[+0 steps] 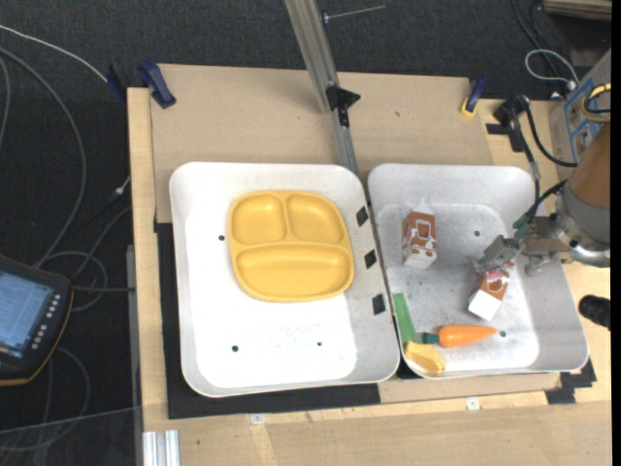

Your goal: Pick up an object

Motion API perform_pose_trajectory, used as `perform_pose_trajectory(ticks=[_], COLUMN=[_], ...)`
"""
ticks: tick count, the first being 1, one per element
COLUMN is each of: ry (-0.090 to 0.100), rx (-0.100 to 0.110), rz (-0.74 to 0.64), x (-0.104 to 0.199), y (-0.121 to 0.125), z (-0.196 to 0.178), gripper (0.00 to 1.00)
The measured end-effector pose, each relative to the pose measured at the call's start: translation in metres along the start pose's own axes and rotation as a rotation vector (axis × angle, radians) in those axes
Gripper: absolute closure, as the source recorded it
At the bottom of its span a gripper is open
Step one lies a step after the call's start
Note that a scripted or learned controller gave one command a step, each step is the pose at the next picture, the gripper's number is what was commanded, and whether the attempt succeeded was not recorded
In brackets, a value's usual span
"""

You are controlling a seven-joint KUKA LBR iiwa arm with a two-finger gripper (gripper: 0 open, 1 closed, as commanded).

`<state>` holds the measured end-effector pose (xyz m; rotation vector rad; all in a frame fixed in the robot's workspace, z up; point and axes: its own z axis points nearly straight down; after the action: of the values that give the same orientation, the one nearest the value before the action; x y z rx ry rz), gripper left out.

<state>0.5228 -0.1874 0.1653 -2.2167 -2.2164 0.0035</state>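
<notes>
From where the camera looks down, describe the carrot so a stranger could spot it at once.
Look in the right bin, along its near edge. The carrot lies flat there, its green end pointing toward the yellow piece in the corner. It is the bright orange tapered thing, unlike the two brown-and-white cartons above it.

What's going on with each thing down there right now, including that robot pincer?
Pincer: low in the right bin, just above the small carton; grip unclear.
Small carton: tilted, under the pincer.
Brown carton: standing apart, untouched.
Carrot: lying flat near the front wall.
Green stick: lying along the left wall.
Yellow tray: flat in the left bin, right side up.
</notes>
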Motion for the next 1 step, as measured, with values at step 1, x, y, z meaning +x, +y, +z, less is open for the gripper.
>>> perform_pose_trajectory(ticks=[1], ry=[0.000], rx=[0.001], rz=[0.000], x=[-0.0090], y=[0.0022], z=[0.0501], gripper=[0.00])
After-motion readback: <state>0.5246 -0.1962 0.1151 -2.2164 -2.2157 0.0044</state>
